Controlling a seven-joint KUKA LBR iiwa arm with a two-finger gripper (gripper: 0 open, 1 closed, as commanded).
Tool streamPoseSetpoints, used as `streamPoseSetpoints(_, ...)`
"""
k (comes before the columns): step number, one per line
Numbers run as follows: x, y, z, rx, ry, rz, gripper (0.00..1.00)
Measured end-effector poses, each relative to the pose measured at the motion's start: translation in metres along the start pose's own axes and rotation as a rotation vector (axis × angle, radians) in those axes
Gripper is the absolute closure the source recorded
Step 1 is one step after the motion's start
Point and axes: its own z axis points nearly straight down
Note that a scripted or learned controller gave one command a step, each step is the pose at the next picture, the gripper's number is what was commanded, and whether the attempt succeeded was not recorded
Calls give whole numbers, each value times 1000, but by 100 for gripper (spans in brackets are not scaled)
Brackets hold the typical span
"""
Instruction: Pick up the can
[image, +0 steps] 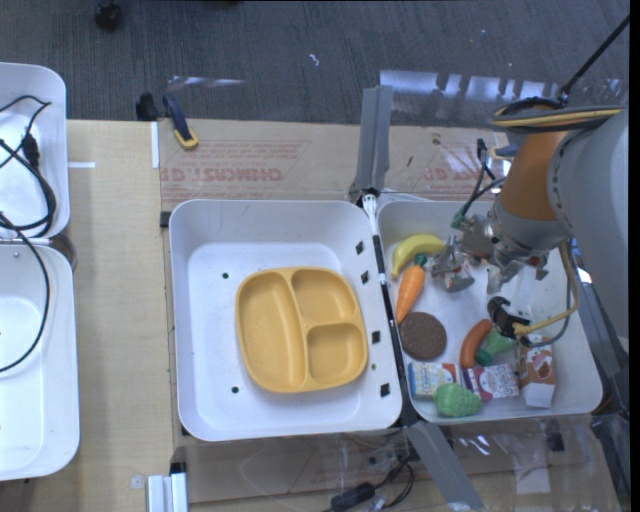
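Can (423, 336): lies flat, right bin (585, 395), beside carrot (410, 290). Tool (462, 272): hovering farther back; jaw state unreadable. Step: approach. Next: shift nearer, descend.

— Any room in that right bin (590, 400)?
— Hardly; banana (416, 247), carrot (409, 290), cookie (424, 335) and cartons (487, 381) crowd it. The left bin (200, 300) has bare floor around the yellow tray (300, 328).

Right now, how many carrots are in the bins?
2. One carrot lies beside the banana in the right bin; the other carrot lies lower right, beside the brown disc. The arm may hide more.
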Motion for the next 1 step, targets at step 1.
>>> streamPoseSetpoints(1,-28,12,-8,-2,0,-202,0)
